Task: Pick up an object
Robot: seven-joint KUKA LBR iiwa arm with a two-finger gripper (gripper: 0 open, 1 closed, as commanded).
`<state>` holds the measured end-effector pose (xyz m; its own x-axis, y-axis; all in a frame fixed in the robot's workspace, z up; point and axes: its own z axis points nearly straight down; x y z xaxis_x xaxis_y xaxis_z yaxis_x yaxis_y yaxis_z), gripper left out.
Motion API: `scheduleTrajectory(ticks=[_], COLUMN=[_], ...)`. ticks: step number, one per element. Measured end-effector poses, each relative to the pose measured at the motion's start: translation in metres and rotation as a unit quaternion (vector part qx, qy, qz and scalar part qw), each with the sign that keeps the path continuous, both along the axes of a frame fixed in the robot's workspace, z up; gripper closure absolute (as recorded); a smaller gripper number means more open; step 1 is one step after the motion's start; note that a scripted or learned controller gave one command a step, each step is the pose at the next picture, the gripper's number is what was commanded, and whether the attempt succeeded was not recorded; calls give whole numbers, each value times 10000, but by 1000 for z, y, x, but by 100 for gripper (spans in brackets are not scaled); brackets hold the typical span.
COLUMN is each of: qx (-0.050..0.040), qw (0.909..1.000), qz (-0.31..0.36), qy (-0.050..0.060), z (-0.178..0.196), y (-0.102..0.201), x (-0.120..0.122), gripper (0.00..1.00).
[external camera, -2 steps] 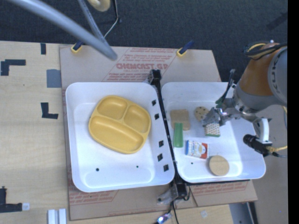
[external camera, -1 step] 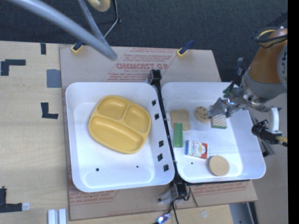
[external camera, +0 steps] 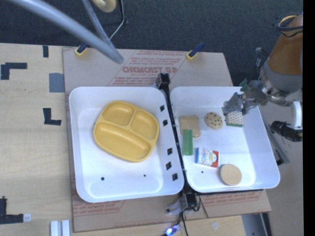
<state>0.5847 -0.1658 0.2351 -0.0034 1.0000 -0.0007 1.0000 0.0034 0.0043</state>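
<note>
My gripper (external camera: 235, 108) hangs over the upper right part of the right bin (external camera: 266, 154). A small checkered waffle-like piece with a green lower edge (external camera: 235, 119) sits between the fingertips, with the gripper shut on it. On the bin floor lie a speckled cookie (external camera: 213, 120), a tan cracker (external camera: 189, 125), a green stick (external camera: 187, 142), a small red, white and blue packet (external camera: 207, 157) and a round tan biscuit (external camera: 230, 174).
The left bin (external camera: 78, 146) holds a yellow divided plate (external camera: 126, 130). A black divider with clips (external camera: 170, 132) runs between the bins. A grey pole (external camera: 59, 21) crosses the upper left. The arm's orange band (external camera: 285, 53) is at the right edge.
</note>
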Motion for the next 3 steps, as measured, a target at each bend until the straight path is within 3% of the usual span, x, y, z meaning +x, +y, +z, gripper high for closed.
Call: scheduleTrajectory(ticks=[3], qx=[6], qw=[10000], qz=[15], qy=[35], z=[-21], y=[177], x=[5], gripper=[100])
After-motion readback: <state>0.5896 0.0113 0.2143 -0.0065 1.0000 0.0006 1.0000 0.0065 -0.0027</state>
